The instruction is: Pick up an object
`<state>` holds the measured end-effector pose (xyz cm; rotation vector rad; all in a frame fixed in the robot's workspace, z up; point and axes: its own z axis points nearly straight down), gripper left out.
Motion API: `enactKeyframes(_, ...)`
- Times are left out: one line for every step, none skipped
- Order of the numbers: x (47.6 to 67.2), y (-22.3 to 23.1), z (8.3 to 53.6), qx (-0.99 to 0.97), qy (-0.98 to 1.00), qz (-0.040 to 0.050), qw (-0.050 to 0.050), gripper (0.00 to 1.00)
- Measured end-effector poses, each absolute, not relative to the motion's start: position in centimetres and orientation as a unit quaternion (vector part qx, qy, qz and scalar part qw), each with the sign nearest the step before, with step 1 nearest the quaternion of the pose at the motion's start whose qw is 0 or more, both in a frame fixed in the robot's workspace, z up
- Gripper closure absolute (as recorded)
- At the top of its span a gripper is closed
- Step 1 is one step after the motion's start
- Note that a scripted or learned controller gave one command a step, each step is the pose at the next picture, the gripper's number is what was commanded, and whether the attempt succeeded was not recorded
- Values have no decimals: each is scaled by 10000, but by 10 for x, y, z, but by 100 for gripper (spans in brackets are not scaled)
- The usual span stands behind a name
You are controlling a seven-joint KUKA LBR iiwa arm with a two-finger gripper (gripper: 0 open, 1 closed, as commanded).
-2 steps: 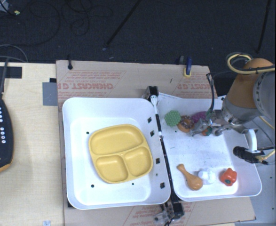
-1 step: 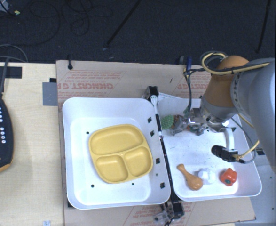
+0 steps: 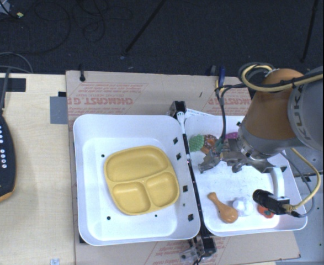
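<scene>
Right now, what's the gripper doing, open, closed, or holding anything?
Gripper: low in the right bin, beside the green object; open or closed cannot be told.

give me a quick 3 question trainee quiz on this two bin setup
1. True or false: the yellow three-compartment plastic plate lies in the left white bin.
2. Which bin is the end effector over? A) left white bin B) right white bin C) neither
3. Fill in: the orange drumstick-shaped toy lies in the ____ bin, nearer the view's bottom edge than the green bumpy toy.

Key: 1 true. 2 B; it sits low by the small toys close to the divider between the bins. 3 right.
</scene>
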<state>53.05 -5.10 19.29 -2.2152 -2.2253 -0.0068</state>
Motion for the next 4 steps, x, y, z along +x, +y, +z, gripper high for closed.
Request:
enactKeyframes(531,-55,197,-7073,-7069,15,31,100)
enactKeyframes(519,-3,308,-7052,-7090,-41,-21,100)
enactKeyframes(476,4,422,-7064,-7078,-47,-34,100)
enactKeyframes(476,67,460,-7049,-7094,-9,0,100)
